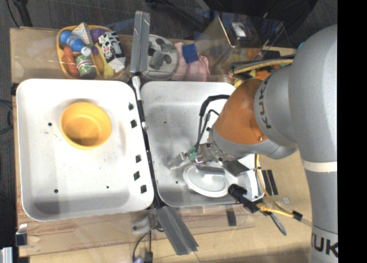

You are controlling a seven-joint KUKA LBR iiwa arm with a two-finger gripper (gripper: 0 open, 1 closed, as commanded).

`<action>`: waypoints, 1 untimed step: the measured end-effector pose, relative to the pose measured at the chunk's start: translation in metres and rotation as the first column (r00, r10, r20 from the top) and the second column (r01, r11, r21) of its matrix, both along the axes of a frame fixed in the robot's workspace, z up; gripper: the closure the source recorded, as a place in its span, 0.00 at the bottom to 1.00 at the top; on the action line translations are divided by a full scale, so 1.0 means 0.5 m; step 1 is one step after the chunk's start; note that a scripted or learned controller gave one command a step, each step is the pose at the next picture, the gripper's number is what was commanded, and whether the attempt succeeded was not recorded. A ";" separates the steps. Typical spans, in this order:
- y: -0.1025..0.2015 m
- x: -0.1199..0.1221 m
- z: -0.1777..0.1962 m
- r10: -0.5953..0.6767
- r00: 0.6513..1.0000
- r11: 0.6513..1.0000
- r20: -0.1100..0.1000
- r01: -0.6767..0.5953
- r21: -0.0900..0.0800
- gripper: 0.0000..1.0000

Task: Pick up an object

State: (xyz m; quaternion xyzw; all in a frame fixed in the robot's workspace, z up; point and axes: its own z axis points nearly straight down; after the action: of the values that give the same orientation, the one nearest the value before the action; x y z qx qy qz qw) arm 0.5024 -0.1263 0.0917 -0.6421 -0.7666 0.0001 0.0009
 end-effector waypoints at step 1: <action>0.057 0.060 -0.001 -0.088 0.996 0.996 -0.002 0.088 0.000 0.00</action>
State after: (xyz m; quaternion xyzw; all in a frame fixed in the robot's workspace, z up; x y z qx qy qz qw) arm 0.5324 -0.0976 0.0913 -0.6753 -0.7375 0.0008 0.0017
